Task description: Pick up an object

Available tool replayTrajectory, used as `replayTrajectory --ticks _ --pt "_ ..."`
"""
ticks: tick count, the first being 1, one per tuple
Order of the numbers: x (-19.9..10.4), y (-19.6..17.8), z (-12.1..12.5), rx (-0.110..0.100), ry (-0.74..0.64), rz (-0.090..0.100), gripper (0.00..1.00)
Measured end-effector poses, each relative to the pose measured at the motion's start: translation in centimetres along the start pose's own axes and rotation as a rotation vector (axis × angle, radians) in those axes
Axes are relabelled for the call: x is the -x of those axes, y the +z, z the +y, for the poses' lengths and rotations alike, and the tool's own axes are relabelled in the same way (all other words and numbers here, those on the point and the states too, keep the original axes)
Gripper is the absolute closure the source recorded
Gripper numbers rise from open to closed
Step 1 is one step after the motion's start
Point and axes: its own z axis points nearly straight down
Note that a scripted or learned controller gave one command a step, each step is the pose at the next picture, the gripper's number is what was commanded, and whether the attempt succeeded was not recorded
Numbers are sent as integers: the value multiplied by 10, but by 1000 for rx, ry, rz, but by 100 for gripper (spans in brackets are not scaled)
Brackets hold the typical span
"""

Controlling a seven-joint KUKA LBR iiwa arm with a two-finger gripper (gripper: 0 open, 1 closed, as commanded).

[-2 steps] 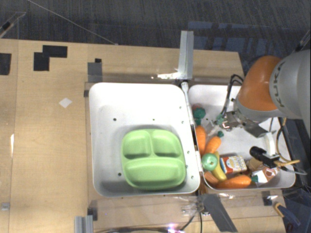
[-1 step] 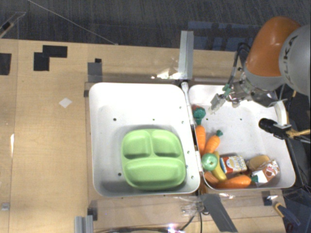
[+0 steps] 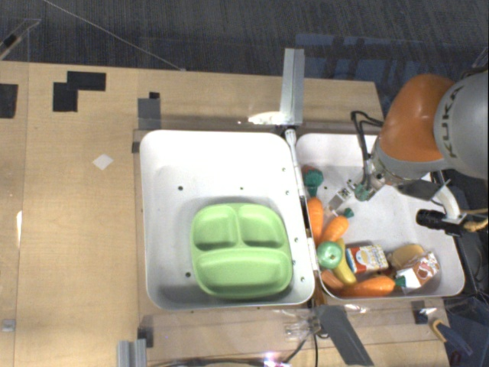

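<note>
Robot lab: arm (image 3: 428,128) over bench (image 3: 69,228) with bins (image 3: 164,167).

I see the pale wood worktop (image 3: 76,228) | two shallow white bins sit on it, touching side by side: left bin (image 3: 164,205), right bin (image 3: 397,224) | black patches (image 3: 76,89) mark its far left | a small pale scrap (image 3: 102,161) lies left of the bins

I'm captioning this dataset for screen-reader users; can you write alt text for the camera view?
A grey robot arm with an orange band reaches from the right, its gripper low over the right white bin, just above toy food: carrots, a green apple, small cartons. The left white bin holds a green divided tray.
</note>
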Motion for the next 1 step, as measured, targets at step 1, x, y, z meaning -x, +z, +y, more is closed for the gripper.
replayTrajectory --ticks 1 --pt "8 6 20 2 58 -5 0"
